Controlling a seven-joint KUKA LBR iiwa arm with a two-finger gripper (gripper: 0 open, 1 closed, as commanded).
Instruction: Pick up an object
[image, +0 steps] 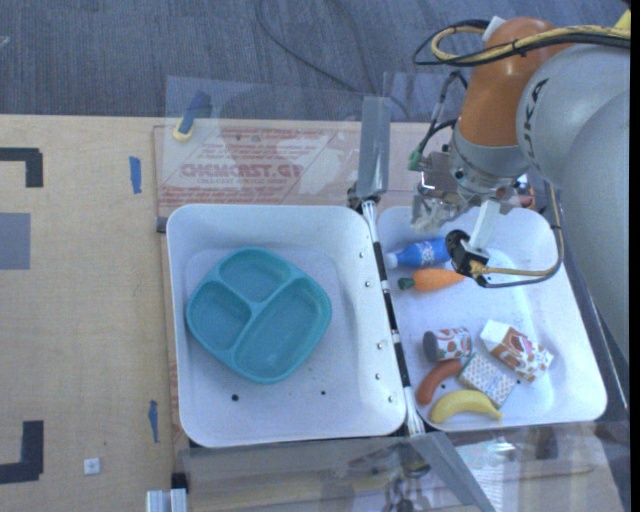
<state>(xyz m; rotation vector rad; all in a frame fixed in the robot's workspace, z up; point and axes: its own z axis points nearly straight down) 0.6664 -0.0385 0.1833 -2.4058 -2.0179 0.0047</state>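
- Two white bins side by side: left bin (200, 400) with a teal divided plate (258, 314) roughly at its middle; right bin (580, 400) with the loose objects.
- Gripper (436, 212) at the far left corner of the right bin, under the orange band of the arm (560, 110).
- Jaw state: cannot tell, tips blurred against the bin floor; nothing seen between them.
- Just near of the gripper: blue-and-white bottle (418, 253) lying flat, with an orange carrot (436, 280) close beside it on the near side.
- Toward the near end: small can (447, 344) on its side, red-and-white carton (517, 350), checked packet (487, 379), sausage (438, 380), yellow banana (465, 404) nearest the rim.
- Near-end objects clustered close together, well apart from the gripper.
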